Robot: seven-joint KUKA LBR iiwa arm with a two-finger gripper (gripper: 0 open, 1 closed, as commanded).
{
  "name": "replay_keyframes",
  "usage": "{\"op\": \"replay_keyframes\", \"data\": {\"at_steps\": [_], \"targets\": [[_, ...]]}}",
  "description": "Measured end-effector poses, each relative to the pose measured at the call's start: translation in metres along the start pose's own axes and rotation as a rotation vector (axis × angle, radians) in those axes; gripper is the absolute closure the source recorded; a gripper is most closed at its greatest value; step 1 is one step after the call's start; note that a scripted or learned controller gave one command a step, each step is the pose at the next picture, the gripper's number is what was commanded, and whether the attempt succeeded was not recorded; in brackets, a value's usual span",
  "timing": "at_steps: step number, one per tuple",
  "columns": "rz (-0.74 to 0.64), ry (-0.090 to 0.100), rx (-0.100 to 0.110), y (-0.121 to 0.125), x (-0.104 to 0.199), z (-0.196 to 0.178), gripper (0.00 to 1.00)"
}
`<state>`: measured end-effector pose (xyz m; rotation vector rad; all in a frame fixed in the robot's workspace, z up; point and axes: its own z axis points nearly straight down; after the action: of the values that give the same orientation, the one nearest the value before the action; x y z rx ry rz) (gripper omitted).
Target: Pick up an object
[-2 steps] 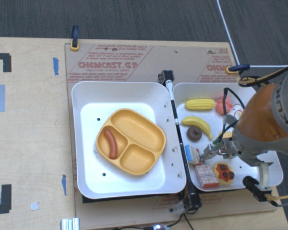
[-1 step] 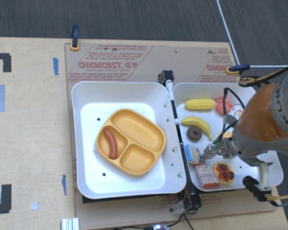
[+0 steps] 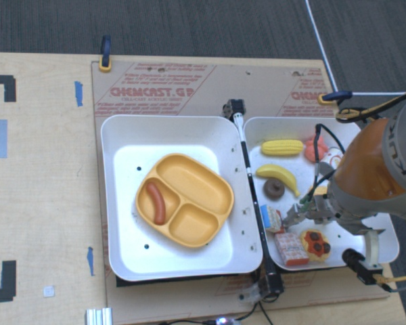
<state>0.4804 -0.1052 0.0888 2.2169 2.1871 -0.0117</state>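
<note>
My left bin holds a yellow three-part tray set at a tilt in its middle. A toy sausage lies in the tray's long left compartment; I see nothing in the other two.

My right bin carries the small things. A toy corn cob lies near the far wall, with a pink and white item just to its right, partly behind my cable. A toy banana sits below the corn, and a small brown doughnut touches the banana's near side. Close to the front wall are a red and white packet and a pizza slice toy side by side, with a small blue piece against the dividing wall.

My end effector hangs low over the right bin, just above the packet and below the doughnut. Whether it is spread or pressed together I cannot tell, and I see nothing between its tips.

Both bins rest on a printed brown board clamped to the pale wood bench, which bears black and blue tape marks. Beyond lies dark grey carpet.
</note>
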Motion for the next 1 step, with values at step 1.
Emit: {"op": "replay_keyframes", "data": {"at_steps": [1], "targets": [[-0.002,0.003,0.001,0.0001,-0.0012,0.0002,0.00]]}}
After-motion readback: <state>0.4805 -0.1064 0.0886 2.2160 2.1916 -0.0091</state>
